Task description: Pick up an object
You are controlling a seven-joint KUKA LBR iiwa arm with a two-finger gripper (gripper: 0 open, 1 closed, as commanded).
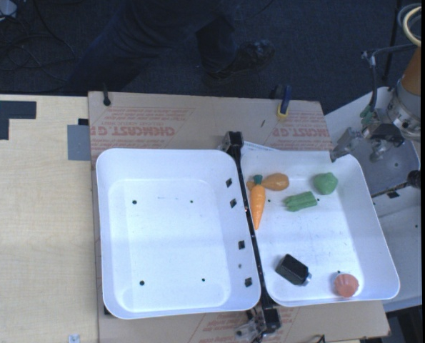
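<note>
Cardboard sheet, mirrored print "CHEMCAST GP"

We saw the gripper parked off the right bin's far corner, with the carrot lying inside.

Camera: fixed above the bench, looking down at a slant
Frame: both white bins, moderately near

— What's in the right bin?
— Carrot by the dividing edge, two vegetables further right, a block and ball at the front.
— The left bin?
— Beside it, touching.
</note>
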